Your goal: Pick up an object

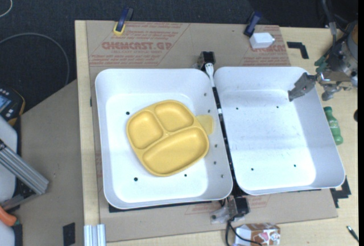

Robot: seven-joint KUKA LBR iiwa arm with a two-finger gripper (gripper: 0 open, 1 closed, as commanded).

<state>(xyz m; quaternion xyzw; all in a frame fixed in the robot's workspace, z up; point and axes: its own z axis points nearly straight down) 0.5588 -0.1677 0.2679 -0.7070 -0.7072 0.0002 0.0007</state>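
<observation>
Gripper [300,88] hangs at right bin's [318,176] far right corner, well apart from the target; can't tell its state. Yellow divided tray [166,136] lies flat in left bin [108,125]. Best bet: cross over, pinch a raised rim or divider.

Two white bins sit side by side on a cardboard sheet [170,45] printed in red — left bin [108,142], right bin [273,182]. A yellow-tipped clamp [121,21] and a blue clamp [252,24] grip the sheet's far edge — a white block [261,40] just beside the blue one.
</observation>
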